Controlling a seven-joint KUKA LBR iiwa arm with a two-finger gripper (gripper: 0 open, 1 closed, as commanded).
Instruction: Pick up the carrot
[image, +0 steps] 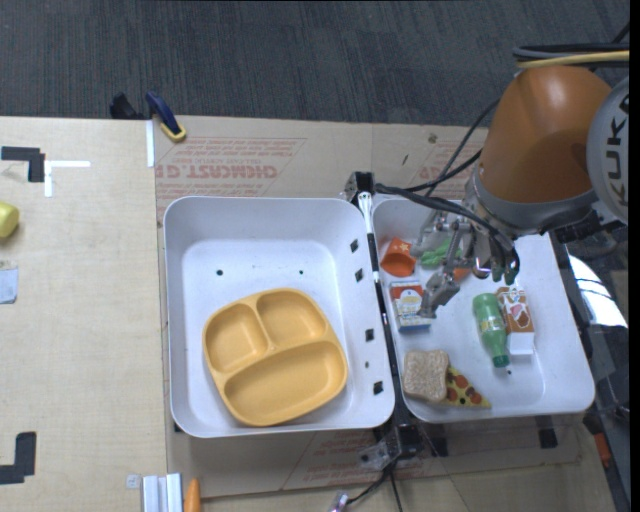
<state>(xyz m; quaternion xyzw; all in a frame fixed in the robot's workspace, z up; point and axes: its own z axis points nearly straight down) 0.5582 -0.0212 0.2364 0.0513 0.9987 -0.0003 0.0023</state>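
— Since asked about the carrot (398, 259) first: lying in the right bin (560, 395), up in the far left corner, close by the wall shared with the left bin (180, 330).

— Held?

— Not held. Resting on the bin floor, orange and stubby, apart from the gripper (455, 272).

— And that gripper, placed where?

— Hanging over the right bin, just to the right of the carrot, beneath the arm's big orange band (540, 130). Trailing dark cables toward the seam between the bins.

— Open or closed?

— Cannot tell. Too tangled with metal and cable to judge from above. No sign of anything clamped in it.

— Anything close by?

— Small green piece (432, 256) between carrot and gripper. Red-and-white carton (408, 305) just nearer the camera than the carrot. Green bottle (490, 328) lying on its side, right beside an orange-and-white box (517, 312). Slice of bread (425, 375) at the near edge, with a pizza slice (466, 390) tucked against it.

— Left bin?

— Holding a yellow divided plate (275, 352), three compartments, set askew in the near half.

— Outside the bins?

— Printed cardboard (250, 165) under both. Blue-and-yellow tool (165, 115) at the far edge of the bench. Something yellow (6, 220) cut off at the view's left side.
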